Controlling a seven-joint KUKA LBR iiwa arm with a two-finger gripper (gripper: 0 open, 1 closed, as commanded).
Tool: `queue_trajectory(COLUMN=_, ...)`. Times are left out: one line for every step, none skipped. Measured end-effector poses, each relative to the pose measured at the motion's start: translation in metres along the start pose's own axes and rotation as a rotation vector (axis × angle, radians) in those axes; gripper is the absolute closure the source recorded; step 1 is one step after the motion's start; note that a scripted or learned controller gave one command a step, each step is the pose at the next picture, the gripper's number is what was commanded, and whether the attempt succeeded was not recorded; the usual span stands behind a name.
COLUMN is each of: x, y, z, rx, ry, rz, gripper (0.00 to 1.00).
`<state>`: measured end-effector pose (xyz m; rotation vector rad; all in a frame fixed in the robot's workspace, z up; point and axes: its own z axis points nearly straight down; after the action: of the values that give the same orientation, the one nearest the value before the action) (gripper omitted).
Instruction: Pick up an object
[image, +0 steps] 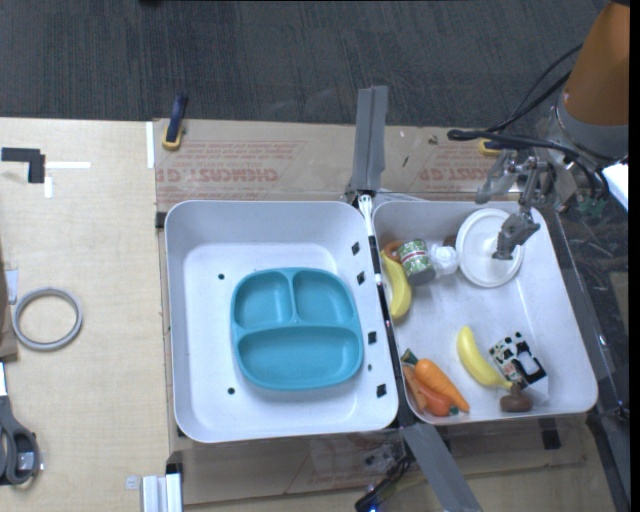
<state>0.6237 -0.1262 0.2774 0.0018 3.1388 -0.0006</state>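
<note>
Carrots lie bunched in the near left corner of the right bin, orange against the white floor. Just beside them toward the right sit a small brown lump against the near wall, a black-and-white patterned block, and a yellow banana touching that block. Across the divider, the left bin holds a blue sectioned plate lying flat near its middle. Farther back in the right bin, a second banana curves along the left wall, with a small green-labelled container just beside it. A round white lid or dish rests at the far end of that bin. Over this dish hangs the gripper, its grey tip low above the white disc; whether its claw is wide or narrow cannot be told from here, and nothing is seen between its tips. Behind it the arm's orange band rises at the far right.
</note>
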Motion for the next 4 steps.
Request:
queue_trajectory(x=0.06, y=-0.015, z=0.081, rx=0.0, ry=0.002, rz=0.2, gripper=0.0)
queue_trajectory(x=0.094, y=-0.076, z=0.175, rx=0.0, ry=0.002, rz=0.161, gripper=0.0)
queue_trajectory(x=0.129, y=0.024, z=0.185, rx=-0.001, ry=0.002, rz=0.182, gripper=0.0)
queue_trajectory(x=0.146, y=0.027, z=0.186, rx=0.0, ry=0.003, rz=0.273, gripper=0.0)
